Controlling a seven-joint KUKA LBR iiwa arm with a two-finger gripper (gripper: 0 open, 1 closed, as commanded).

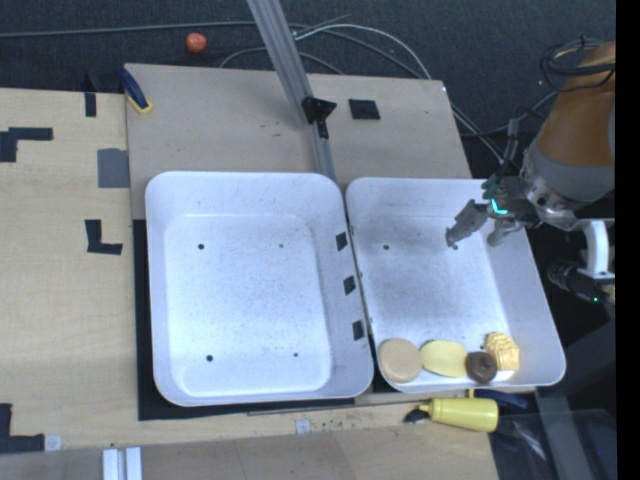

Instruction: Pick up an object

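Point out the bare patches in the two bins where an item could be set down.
The left bin offers bare floor wall to wall. In the right bin, the middle is free, between the end effector above and the tan disc, yellow piece and brown ring crowding the near wall.

two white bins — left bin (170, 268) and right bin (520, 278) — of smooth, faintly glossy plastic, their floors finely speckled. bench top (60, 268) of pale, matt wood grain; backing board (230, 118) matt tan. slanted rail (275, 28) of brushed grey metal. yellow tool (465, 412) beside the right bin — glossy plastic. floor (100, 8) of dark, rough-looking cloth or carpet.
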